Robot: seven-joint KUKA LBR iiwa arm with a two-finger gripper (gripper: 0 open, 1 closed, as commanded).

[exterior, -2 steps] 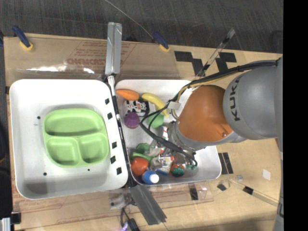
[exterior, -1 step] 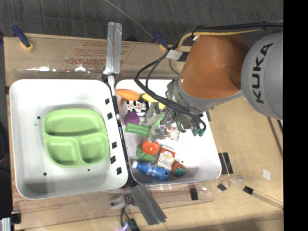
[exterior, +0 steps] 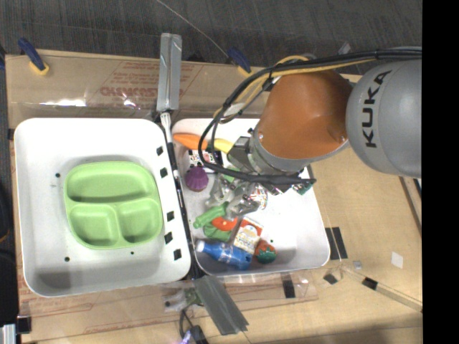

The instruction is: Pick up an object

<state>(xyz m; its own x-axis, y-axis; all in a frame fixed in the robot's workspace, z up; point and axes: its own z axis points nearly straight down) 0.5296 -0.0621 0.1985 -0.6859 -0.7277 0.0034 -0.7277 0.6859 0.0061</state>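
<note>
A: Looking down from the camera view, the arm [exterior: 337, 113] reaches in from the right and hangs over the right bin [exterior: 319, 246], its orange band covering much of that bin's upper part.

B: And the gripper [exterior: 240, 196]?

A: Low, among the clutter at the bin's middle. Cables and metal parts crowd it, so I cannot tell whether it is released or clenched, or whether anything sits in it.

B: What could it pick?

A: All candidates lie in the right bin: a purple piece [exterior: 196, 179] near the left wall, an orange piece [exterior: 188, 140] at the top, a green piece [exterior: 212, 216] just beside the gripper, a red-and-white packet [exterior: 247, 236], and a blue bottle [exterior: 219, 253] along the lower wall. The left bin [exterior: 29, 192] holds a green tray [exterior: 112, 203].

B: Risks?

A: The things touch and overlap, so I judge a closing grip may nip two at once or slide off an edge. A lift could drag neighbours. The purple piece lies near the wall, which may block a clean approach.
</note>
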